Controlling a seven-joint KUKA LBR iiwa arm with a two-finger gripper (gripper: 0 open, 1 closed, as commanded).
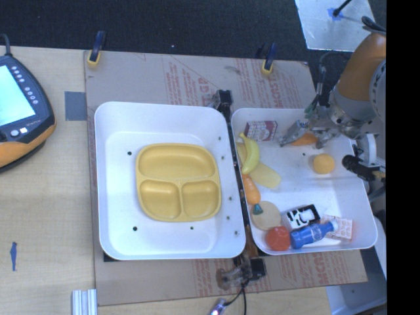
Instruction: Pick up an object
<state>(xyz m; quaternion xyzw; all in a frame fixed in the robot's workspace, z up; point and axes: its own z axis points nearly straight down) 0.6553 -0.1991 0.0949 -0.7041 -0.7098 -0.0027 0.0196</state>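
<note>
blue bottle [314,233] lying left-right, pincer [303,135] over orange piece [304,140]

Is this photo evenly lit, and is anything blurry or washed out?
In the camera view the light is bright and fairly even: the left bin looks nearly washed out, with the yellow tray crisp inside it. The gripper looks soft and hard to read, and the floor behind the bench is very dark.

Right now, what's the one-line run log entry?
gripper: over right bin far edge | at orange piece | grasp unclear | yellow tray: left bin
</note>
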